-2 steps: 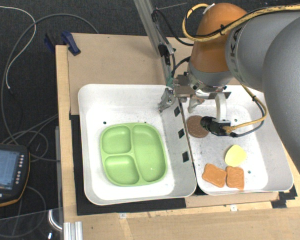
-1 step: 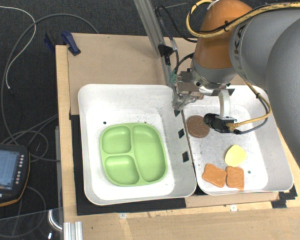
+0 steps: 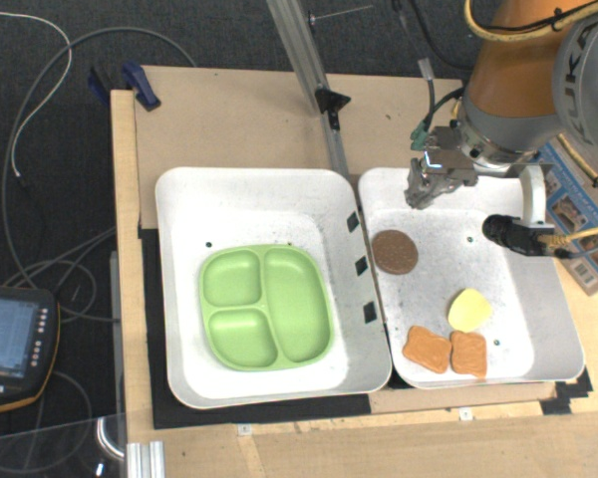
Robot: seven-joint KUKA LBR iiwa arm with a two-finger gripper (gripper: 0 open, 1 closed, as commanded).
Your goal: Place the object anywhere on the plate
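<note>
I see the green divided plate [image 3: 267, 307] lying flat in the left bin [image 3: 179, 267]; the round brown patty [image 3: 395, 252] lies in the right bin [image 3: 538, 297].

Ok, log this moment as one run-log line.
gripper: above right bin, nothing held | brown patty: right bin | green plate: left bin | placement: not yet done

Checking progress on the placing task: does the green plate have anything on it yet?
No, nothing yet. All three compartments of the green plate show bare green; the brown disc lies in the other bin.

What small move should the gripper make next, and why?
Probably move down toward the brown disc. The gripper hangs just above and right of it in the right bin, with nothing seen between its fingers, and the green plate holds no object.
</note>
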